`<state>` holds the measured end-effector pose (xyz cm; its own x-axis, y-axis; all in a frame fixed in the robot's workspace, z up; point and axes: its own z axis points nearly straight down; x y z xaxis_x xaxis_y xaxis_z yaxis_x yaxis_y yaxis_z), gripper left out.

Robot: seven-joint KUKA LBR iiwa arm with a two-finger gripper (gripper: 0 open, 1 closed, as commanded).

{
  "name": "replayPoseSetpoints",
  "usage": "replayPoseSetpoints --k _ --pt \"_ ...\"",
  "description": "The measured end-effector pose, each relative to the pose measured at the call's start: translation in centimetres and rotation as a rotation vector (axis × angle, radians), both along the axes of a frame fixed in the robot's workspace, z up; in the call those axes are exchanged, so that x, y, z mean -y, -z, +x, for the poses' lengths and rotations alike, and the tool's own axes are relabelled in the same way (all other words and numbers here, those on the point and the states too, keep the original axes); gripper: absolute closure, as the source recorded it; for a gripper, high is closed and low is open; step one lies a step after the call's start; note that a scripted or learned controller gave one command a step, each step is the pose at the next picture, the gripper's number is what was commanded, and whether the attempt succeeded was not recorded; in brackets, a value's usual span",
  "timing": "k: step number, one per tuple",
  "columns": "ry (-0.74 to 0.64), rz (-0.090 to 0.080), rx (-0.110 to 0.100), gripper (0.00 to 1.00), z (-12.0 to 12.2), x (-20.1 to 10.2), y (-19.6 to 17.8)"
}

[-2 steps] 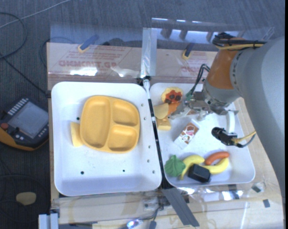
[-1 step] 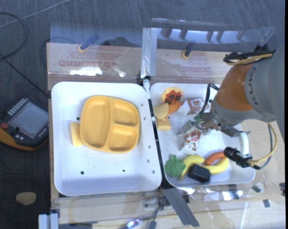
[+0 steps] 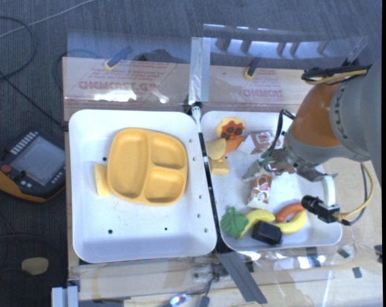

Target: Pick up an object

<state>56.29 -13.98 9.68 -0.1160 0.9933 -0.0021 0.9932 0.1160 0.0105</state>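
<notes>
Arm (image 3: 333,117): grey with an orange band, reaching in from the right over the right bin.
Hand (image 3: 264,166): low over the middle of the right bin, just above the packet; I cannot tell its state from this view.
Right bin (image 3: 327,235): white, holding a scatter of small things.
Packet (image 3: 260,189): white with red print, mid-bin, just below the hand.
Second packet (image 3: 262,140): similar, near the bin's back, beside the arm.
Pizza toy (image 3: 231,129): back left corner of the right bin.
Banana (image 3: 273,219): yellow, at the front, with a carrot (image 3: 289,210) lying against it.
Green toy (image 3: 233,222): front left, touching the banana.
Black block (image 3: 267,233): front edge, just below the banana.
Left bin (image 3: 90,235): white, holding 1 yellow tray (image 3: 146,165) with 3 compartments.
Pendant (image 3: 29,165): on the floor, left of the desk.
</notes>
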Motion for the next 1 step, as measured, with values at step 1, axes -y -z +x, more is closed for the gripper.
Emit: replayPoseSetpoints --k 1 --pt "0.106 0.000 -0.016 1.00 1.86 -9.95 -10.28"
